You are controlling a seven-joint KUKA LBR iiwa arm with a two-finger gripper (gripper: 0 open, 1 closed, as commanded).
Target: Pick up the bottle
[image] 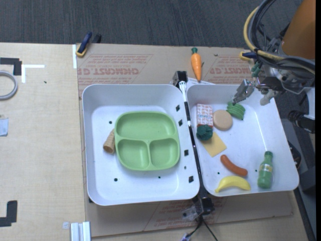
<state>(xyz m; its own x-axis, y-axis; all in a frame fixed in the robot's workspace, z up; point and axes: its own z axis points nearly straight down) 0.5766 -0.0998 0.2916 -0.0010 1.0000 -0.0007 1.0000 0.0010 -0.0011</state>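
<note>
Reaching in from the right, the grey arm with its orange band holds its hand [244, 93] over the far edge of the right bin [281, 129], just above a green ridged toy [236, 110]. The hand's fingers look parted a little and have hold of nothing, though the tips are small and hard to read. The bottle [265, 170], green with a label, stands near the bin's front right corner, well apart from the hand. Beside it lie a yellow banana [233, 184] and an orange-red sausage [233, 165]. Farther back sit a yellow cheese slice [215, 144], a dark green toy [204, 132], a tan round piece [222, 120] and a small patterned box [204, 113]. In the left bin [95, 134] rests a green divided plate [148, 140], with a tan cone-shaped piece [109, 142] touching its left side. A toy carrot [195, 63] lies on the cardboard-covered bench [120, 67] beyond the bins.
</note>
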